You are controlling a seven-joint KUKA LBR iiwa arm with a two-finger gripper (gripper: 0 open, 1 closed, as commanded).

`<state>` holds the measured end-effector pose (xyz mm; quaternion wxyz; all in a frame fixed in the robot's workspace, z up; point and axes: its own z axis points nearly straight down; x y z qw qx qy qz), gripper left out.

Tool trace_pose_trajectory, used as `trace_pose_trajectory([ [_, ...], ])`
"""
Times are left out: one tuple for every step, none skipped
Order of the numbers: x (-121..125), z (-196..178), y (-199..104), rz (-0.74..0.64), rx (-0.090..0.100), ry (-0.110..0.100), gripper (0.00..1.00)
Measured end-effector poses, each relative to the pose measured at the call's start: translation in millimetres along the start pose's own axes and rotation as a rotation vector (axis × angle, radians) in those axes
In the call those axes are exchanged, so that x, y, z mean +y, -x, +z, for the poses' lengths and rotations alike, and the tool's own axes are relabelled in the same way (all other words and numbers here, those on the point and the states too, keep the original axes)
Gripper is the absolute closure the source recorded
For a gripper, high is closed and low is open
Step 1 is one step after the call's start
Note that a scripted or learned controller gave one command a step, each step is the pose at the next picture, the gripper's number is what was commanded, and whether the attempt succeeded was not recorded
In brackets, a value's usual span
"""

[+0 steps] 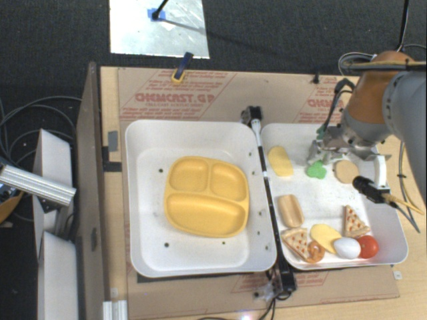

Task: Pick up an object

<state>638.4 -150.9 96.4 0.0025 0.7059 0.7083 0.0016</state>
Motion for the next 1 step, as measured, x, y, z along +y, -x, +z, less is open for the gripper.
trace_pose_trajectory([
  [0.1, -72.2, -64.4, -0.006, 0.003, 0.000, 1.00],
])
